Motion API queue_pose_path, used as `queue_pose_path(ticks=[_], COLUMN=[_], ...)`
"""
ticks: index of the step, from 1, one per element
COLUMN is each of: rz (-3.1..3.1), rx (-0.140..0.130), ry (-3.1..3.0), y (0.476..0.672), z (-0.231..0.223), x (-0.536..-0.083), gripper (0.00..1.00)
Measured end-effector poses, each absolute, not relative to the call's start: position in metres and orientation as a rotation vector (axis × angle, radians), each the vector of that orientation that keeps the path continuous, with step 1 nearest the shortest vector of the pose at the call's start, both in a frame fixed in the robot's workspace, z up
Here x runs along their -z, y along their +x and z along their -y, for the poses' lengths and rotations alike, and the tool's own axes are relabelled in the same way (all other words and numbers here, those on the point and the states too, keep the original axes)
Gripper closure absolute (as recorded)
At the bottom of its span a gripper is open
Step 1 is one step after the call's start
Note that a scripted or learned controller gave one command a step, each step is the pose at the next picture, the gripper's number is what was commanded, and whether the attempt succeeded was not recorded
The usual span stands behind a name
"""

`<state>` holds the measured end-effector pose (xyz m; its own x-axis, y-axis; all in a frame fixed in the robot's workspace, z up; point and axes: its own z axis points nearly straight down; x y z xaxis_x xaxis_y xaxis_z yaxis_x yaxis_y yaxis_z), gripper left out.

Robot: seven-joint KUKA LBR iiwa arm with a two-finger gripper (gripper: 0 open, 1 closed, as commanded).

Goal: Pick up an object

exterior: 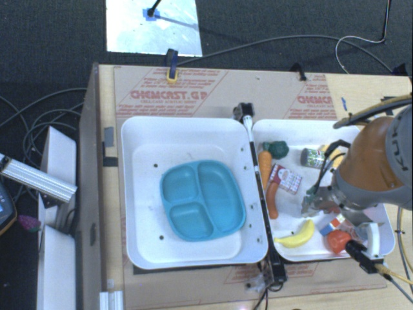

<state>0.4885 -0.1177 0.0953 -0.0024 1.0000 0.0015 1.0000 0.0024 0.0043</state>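
Several small things lie in the right bin (386,228), which sits toward the desk's right edge. A yellow banana (296,235), curved and smooth, lies near that bin's front edge; its long axis runs roughly left to right, with the right tip raised toward the bin's back. Just to its right are a red, rounded tomato-like piece (337,240) and a small red, white and blue item (332,225), too small to identify. An orange carrot (265,165) with green top lies along the bin's left wall, its long axis running front to back, leafy end toward the back. Beside it lie a red sausage-like piece (273,199), a red-and-white packet (286,179), a dark green lump (279,149) and a small can (313,157) on its side.

The end effector (315,202) hangs over the middle of the right bin, just above and right of the banana, with the packet to its left. Whether it is open or closed cannot be told.

The left bin (145,150) carries a blue divided tray (202,199).
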Motion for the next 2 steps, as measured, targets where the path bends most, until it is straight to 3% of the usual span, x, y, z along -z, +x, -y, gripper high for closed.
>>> queue_pose_path(ticks=[1,2], rz=[-2.223,-2.217], rx=[-0.006,-0.001], ry=[2.217,2.216], y=[0.488,0.543], z=[0.118,0.086], x=[-0.095,-0.085], gripper=[0.00,0.00])
